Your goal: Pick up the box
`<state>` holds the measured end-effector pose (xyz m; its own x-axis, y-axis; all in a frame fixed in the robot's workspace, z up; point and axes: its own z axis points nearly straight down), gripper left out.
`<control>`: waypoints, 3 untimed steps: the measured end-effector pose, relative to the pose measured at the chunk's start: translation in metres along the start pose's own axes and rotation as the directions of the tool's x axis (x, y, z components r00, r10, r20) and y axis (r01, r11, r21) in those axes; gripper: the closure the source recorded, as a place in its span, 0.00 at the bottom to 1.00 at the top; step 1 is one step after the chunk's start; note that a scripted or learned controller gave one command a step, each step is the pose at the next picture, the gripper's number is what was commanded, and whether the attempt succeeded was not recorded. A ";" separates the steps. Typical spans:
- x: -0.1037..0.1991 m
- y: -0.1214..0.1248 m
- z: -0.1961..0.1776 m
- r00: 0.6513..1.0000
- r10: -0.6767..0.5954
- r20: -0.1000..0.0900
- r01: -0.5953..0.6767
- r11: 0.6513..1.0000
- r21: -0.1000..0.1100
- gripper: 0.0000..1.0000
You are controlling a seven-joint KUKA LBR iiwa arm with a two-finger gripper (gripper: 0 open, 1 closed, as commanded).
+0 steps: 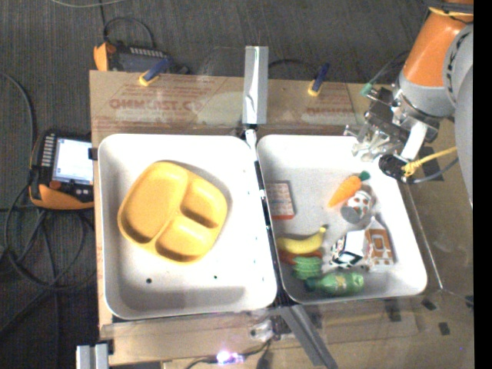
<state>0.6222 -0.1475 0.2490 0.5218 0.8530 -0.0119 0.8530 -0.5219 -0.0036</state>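
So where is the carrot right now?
The carrot lies in the right bin, toward its upper right part, just above the small cup and up-right of the banana.

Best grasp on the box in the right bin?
Probably from above on the box, fingers across its narrow width. It lies flat by the bin's right wall, with the cow-patterned toy tight against its left, so the short ends look freer.

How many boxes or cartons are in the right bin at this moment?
3: a flat pale box lying near the bin's left wall, an orange-brown carton toward its lower right, and a black-and-white carton beside that. More may be hidden.
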 end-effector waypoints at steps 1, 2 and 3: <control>-0.064 -0.027 0.140 0.985 0.174 -0.010 -0.174 0.985 0.003 1.00; -0.064 -0.027 0.140 0.985 0.174 -0.010 -0.174 0.985 0.003 0.00; -0.033 0.050 0.001 0.943 0.332 -0.007 -0.332 0.943 0.000 0.00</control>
<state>0.6474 -0.2018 0.2481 0.7757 0.6311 -0.0051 0.6311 -0.7757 0.0003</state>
